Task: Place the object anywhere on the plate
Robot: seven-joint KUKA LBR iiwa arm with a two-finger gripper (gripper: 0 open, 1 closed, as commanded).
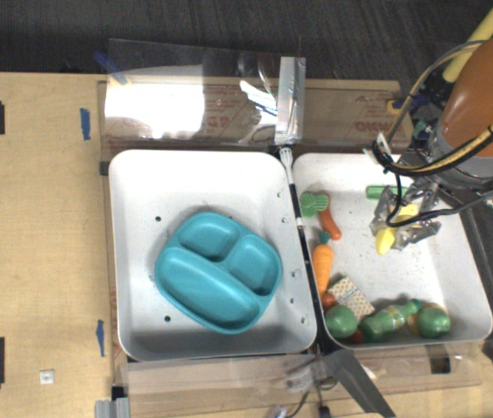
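green toys (386,319) sit closest; claw (401,225) looks clenched on a yellow piece (386,240). we'd worry it slips before reaching the teal plate (220,270).

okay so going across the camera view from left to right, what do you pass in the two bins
Left bin's rim → blue plate → orange carrot beside the divider → gripper over a yellow piece → right bin's far rim.

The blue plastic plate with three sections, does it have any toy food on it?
No, the blue plastic plate holds nothing in the left white bin.
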